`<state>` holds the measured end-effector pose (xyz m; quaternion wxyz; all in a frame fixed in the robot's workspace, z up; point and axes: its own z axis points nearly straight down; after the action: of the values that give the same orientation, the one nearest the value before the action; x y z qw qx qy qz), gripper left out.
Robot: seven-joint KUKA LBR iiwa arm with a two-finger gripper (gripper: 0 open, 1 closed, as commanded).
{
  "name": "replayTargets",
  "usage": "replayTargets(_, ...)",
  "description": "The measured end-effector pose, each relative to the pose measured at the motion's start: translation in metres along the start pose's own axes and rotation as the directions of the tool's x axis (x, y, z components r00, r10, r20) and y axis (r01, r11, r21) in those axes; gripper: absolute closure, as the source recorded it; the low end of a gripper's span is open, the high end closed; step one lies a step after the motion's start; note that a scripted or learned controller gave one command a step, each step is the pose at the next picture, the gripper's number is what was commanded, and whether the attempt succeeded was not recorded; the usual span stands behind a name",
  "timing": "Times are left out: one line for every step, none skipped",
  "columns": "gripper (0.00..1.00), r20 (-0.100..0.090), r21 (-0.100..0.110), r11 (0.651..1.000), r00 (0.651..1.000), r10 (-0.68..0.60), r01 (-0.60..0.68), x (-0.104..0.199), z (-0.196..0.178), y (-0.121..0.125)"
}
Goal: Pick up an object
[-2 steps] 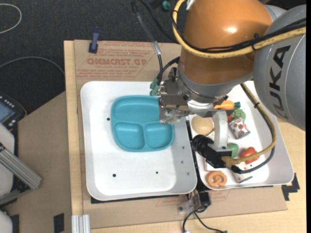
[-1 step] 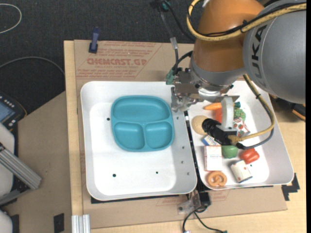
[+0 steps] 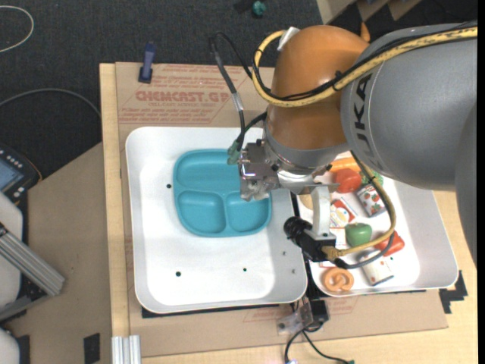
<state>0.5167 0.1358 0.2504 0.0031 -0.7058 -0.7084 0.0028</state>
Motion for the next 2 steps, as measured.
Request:
replayTargets(1.0, -0.006, -0.019, 1.0, 1.0, -0.006, 0.005, 0.059, -0.114, -0.035)
replayTargets(1.0, 0.002, -0.005, 1.0, 1.0, 0.007, -0.007, 0.036, -0.069, 0.016)
